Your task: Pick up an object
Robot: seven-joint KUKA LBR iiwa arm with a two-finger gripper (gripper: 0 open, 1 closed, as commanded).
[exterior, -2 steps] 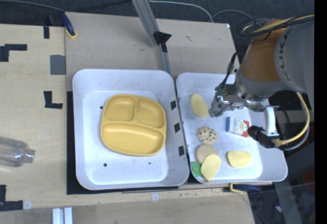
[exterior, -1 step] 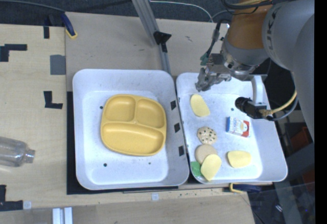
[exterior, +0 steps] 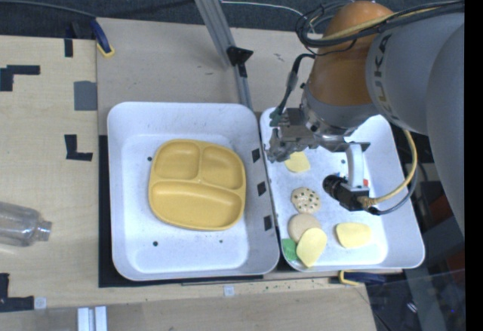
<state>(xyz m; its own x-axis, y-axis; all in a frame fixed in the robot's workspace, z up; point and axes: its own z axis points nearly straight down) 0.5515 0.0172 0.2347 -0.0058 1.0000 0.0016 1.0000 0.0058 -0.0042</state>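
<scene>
yellow wedge (exterior: pixel 299 163) lies just beside the claw (exterior: pixel 278 147).

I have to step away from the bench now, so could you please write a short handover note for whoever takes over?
Gripper: down at the far left corner of the right bin, beside a yellow piece; finger state can't be made out.
Right bin: that yellow piece, a speckled cookie, a beige round item, a yellow-green wedge over something green, another yellow wedge.
Left bin: yellow divided plate.
Done: nothing visibly lifted.
Left: grasp and lift one object.
</scene>
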